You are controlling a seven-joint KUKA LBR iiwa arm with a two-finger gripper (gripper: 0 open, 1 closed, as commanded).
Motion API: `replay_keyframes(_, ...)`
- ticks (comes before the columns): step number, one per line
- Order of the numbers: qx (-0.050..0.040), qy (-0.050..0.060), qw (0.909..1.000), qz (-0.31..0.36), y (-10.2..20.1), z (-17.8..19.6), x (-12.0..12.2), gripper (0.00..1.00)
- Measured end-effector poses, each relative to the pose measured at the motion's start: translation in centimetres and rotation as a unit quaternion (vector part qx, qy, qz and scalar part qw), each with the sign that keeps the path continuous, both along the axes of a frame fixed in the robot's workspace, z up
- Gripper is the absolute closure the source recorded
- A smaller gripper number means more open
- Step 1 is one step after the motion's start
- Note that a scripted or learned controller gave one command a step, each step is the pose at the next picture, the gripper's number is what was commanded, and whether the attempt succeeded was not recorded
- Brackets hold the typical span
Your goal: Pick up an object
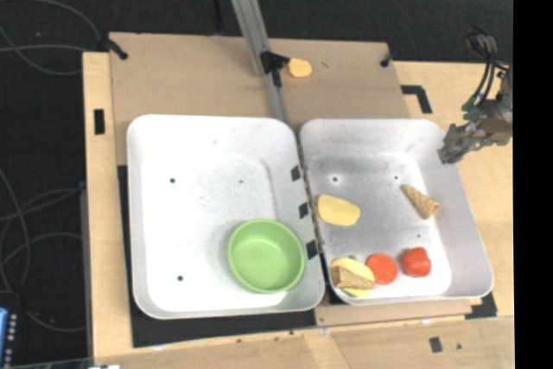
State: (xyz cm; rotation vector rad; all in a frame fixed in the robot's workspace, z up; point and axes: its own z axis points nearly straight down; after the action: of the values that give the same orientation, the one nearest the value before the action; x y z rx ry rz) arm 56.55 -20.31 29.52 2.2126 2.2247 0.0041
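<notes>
1. Jaws: state cannot be told; too small and dark at the right edge of the view to read. Nothing seen held.
2. Gripper (pixel 453 147): over the upper right rim of the right bin (pixel 371 138), apart from every item inside. Cables rise above it.
3. Cone (pixel 421 200): tan, lying on the right bin's floor, nearest item to the gripper, below and left of it, not touching.
4. Yellow piece (pixel 338 210): pale, flat, near the bin's left wall, mid-height.
5. Red piece (pixel 416 262): near the front wall, right of the round one.
6. Round red-orange piece (pixel 381 268): just beside the red piece, to its left.
7. Yellow-and-tan item (pixel 352 276): front left corner of the right bin, just beside the round piece; contact cannot be told.
8. Left bin (pixel 190 160): beside the right bin, their inner walls close together.
9. Green bowl (pixel 266 256): upright, in the left bin's front right area.
10. Small yellow object (pixel 300 67): on the bench (pixel 173 73) behind the bins, beside the foot of a metal post (pixel 246 4).
</notes>
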Motion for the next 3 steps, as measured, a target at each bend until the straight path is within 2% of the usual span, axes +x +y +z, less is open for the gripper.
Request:
replay_keyframes(1, 0.0, 0.002, 1.0, 0.0, 4.3, -0.8, 1.8, 1.0)
replay_keyframes(3, 0.0001, 0.003, 1.0, 0.0, 13.3, -3.6, 3.6, 1.0)
